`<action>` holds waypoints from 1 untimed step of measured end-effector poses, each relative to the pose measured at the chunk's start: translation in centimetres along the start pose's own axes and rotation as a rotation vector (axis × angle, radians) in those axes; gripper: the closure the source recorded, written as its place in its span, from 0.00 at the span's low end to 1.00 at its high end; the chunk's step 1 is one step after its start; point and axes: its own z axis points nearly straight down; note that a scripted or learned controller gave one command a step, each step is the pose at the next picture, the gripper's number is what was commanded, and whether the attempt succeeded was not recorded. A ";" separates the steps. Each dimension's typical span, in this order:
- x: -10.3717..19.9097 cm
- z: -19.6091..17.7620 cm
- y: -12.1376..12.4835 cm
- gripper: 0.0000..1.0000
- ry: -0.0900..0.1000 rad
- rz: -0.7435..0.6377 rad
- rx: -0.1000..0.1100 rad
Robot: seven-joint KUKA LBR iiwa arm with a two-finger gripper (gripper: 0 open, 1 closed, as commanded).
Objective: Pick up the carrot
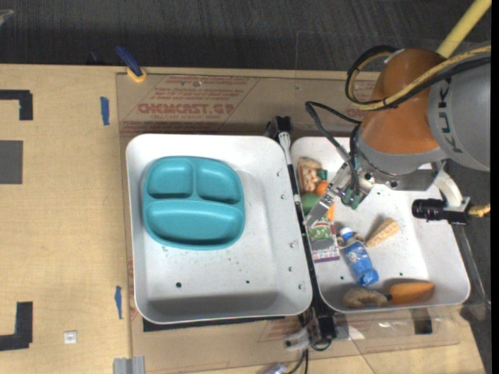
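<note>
Camera view: you look down on two white bins, left bin [156, 287] and right bin [444, 248]

Carrot: the carrot [325, 206] shows as a small orange piece near the right bin's left wall, toward its far edge, among clutter

Gripper: the gripper [337, 195] hangs right over that spot; you cannot tell its state

Step in hand: in my judgement, come straight down and clear the green item [310, 204] just beside it

Other items: teal tray [193, 201] in the left bin; blue bottle [359, 259] mid right bin

Writing: the board [187, 100] reads roughly "CHEMCAST"; arm shows "KU"
</note>
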 end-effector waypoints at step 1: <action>1.2 0.1 2.7 0.00 -0.002 0.350 -0.002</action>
